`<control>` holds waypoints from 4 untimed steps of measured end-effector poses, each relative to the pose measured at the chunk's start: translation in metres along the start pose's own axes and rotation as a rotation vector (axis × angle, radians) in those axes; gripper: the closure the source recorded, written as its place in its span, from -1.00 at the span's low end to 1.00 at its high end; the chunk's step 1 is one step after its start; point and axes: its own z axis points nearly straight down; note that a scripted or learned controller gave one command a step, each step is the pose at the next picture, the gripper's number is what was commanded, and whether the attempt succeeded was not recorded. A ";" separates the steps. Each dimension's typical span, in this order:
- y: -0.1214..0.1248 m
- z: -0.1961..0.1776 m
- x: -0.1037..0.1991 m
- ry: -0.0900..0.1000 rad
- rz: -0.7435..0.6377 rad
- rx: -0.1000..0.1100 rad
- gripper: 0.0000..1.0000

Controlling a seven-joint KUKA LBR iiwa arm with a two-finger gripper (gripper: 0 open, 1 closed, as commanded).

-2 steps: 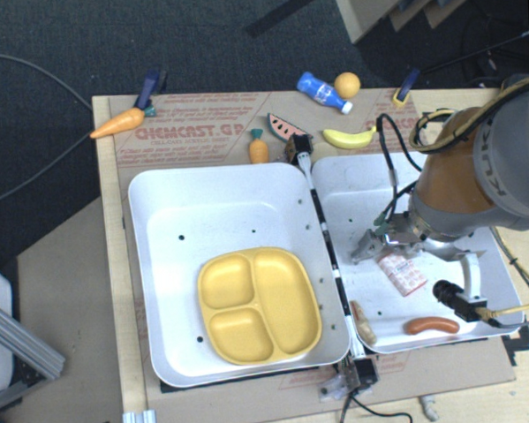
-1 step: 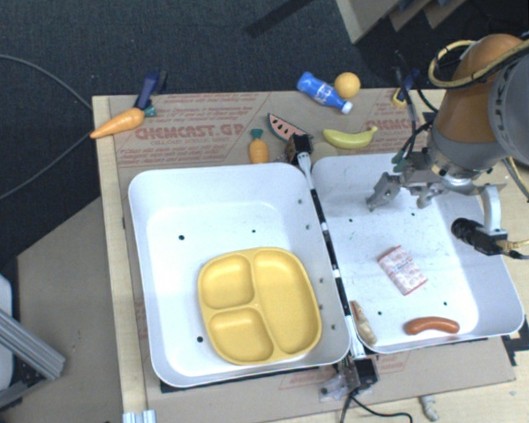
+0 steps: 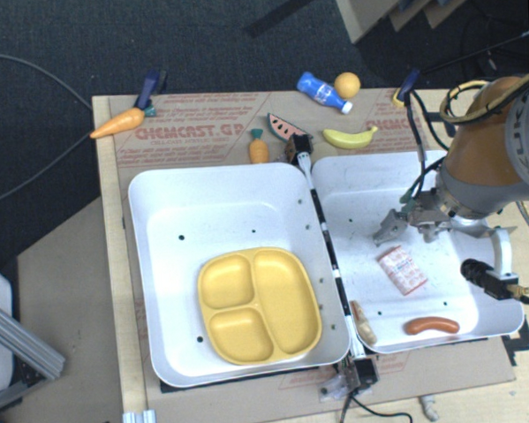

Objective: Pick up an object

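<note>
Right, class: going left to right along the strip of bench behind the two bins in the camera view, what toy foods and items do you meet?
Carrot → small orange pineapple-like toy → watermelon slice → blue bottle → banana.

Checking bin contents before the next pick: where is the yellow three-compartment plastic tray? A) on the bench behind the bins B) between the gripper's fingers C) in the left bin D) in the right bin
C: the yellow three-compartment plastic tray lies flat on the floor of the left white bin, apart from the gripper over the right white bin.
</note>
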 end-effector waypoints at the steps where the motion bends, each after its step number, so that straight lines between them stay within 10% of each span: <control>1: -0.006 0.047 0.008 0.001 0.000 0.001 -1.00; 2: -0.005 0.037 0.008 0.000 0.000 -0.002 1.00; 3: -0.005 0.037 0.008 0.000 0.000 -0.002 -1.00; 4: -0.052 0.047 0.019 0.001 0.000 0.000 -1.00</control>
